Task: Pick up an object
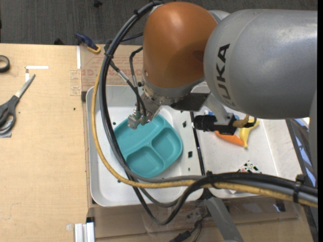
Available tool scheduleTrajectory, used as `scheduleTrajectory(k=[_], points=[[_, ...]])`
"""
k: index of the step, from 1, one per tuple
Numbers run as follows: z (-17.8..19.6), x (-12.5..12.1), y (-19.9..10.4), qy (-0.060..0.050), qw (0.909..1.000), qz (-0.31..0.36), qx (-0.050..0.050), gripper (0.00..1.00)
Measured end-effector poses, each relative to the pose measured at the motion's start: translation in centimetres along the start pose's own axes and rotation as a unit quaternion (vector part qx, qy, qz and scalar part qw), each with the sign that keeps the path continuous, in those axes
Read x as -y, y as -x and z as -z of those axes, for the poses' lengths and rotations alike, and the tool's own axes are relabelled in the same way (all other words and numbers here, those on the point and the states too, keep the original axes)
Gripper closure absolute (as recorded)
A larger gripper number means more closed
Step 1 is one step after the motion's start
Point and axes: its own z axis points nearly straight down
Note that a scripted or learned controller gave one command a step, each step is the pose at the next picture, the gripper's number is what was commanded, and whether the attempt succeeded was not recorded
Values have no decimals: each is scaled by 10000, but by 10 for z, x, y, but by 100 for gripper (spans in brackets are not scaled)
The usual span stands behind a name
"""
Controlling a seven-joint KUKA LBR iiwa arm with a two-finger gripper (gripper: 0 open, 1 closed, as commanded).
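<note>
Teal divided tray [150,146] lies in the left bin [101,185], tilted, its far-left rim under my gripper [139,119]. Gripper sits right at that rim; contact uncertain, and I cannot tell how it is set. Right bin [262,160]: orange carrot-like piece [229,137] and yellow piece [246,127], near its far-left corner. Scissors [14,105] on the bench, far left.

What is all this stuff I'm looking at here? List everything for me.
Divided plate: one, teal, in the left bin.
Bins: two, white, side by side.
Carrot-like piece: one, orange, right bin.
Banana-like piece: one, yellow, right bin.
Scissors: one pair, grey with black handles, on the wooden bench at left.
Tape roll: one, black, far left edge.
Cables: several, black and yellow, looping over the bins.
Arm: one, grey with orange band, its gripper at the plate's rim.
</note>
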Motion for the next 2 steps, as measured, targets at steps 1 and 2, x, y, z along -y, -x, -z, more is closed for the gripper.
scheduleTrajectory(k=[1,2], points=[[-9,-36,114,6,9789,2043,8,100],[-38,-55,54,-7,9997,-228,-2,100]])
